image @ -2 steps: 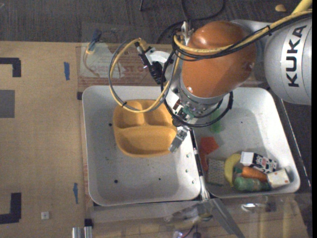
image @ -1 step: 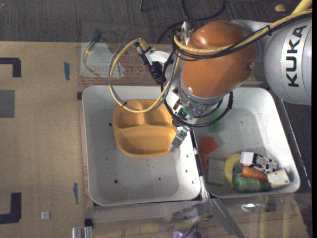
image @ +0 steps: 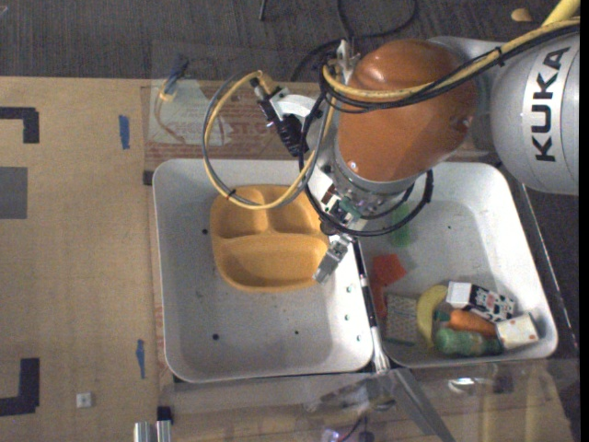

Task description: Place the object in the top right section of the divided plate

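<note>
An orange divided plate (image: 267, 247) lies in the left bin (image: 184, 274), with two small sections at the top and one large section below. The arm's orange wrist band (image: 400, 109) hangs over the plate's top right section and hides most of it. My gripper (image: 329, 260) reaches down at the plate's right edge, close to the wall between the bins. I see no object in the gripper. The parts of the plate's sections that show look bare.
The right bin (image: 515, 219) holds a pile at its front: a red piece (image: 387, 268), a grey pad (image: 401, 315), a yellow banana shape (image: 429, 304), a carrot (image: 472, 322), a green item (image: 460, 341) and small white boxes (image: 488, 300). Cables (image: 221, 145) loop over the left bin's back edge.
</note>
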Motion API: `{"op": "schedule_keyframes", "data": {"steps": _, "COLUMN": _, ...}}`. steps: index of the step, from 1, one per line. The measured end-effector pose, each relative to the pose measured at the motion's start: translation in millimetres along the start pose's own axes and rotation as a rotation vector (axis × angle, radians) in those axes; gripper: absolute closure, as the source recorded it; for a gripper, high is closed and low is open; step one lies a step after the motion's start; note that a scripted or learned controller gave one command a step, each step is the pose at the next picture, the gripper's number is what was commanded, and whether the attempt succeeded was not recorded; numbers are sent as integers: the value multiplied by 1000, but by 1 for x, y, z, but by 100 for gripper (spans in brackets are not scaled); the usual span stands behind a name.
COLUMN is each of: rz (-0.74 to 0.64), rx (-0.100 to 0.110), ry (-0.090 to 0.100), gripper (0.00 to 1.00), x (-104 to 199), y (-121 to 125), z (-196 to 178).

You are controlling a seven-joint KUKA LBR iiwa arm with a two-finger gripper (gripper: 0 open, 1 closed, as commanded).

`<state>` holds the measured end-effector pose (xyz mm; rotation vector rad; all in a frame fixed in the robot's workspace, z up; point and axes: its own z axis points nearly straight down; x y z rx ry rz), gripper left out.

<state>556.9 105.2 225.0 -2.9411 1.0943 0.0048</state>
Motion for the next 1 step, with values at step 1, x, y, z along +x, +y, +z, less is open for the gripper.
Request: {"op": "schedule_keyframes", "data": {"steps": 1, "rz": 0, "rx": 0, "ry": 0, "gripper": 0, "x": 0, "y": 0, "z": 0}}
